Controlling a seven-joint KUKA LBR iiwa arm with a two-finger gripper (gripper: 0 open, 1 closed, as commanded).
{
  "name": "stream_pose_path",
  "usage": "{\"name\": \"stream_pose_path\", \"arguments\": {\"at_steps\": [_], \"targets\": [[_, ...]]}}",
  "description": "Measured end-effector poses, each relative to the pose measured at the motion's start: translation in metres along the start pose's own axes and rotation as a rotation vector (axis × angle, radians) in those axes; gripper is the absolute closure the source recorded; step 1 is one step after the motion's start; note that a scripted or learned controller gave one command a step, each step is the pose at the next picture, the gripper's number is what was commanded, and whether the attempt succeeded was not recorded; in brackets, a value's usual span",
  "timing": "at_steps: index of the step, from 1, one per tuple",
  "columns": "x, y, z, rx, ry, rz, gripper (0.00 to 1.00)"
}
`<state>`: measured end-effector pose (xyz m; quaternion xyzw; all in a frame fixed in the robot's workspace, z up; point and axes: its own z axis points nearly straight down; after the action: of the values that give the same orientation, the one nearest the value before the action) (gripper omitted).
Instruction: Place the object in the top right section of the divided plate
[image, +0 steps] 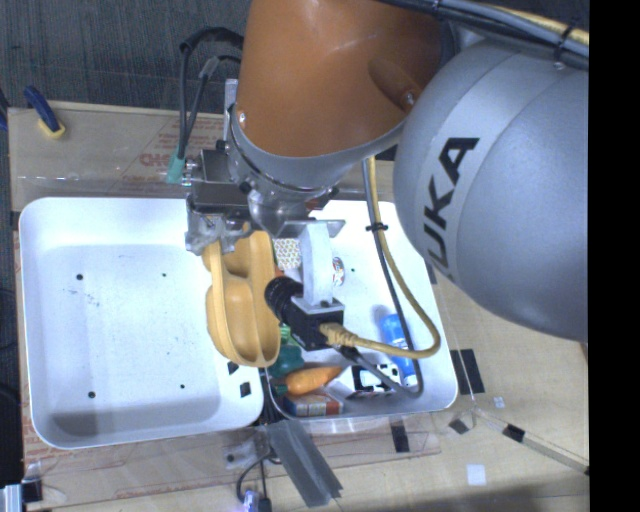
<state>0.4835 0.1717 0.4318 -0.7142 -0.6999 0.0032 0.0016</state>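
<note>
Camera view, orange carrot-shaped object (312, 379) lying in right bin (437, 392)

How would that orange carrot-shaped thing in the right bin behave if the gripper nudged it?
The orange carrot-shaped thing looks tapered and rounded, so it would probably roll or pivot rather than slide straight. Its glossy surface suggests plastic, likely light and a bit slippery. Neighbouring items crowd it, so it may jam.

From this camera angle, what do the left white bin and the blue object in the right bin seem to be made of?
The left white bin looks like smooth moulded plastic: soft sheen, rounded corners, a few dark specks on its floor. The blue object seems glossy plastic, perhaps a small bottle or tube, with a bright highlight; the yellow cable crosses it, so I cannot be sure.
</note>
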Motion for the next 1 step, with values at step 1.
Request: {"name": "stream_pose_path", "arguments": {"at_steps": [1], "targets": [[0.0026,-0.0009,-0.0067,0.008,-0.004,-0.011,1.0]]}}
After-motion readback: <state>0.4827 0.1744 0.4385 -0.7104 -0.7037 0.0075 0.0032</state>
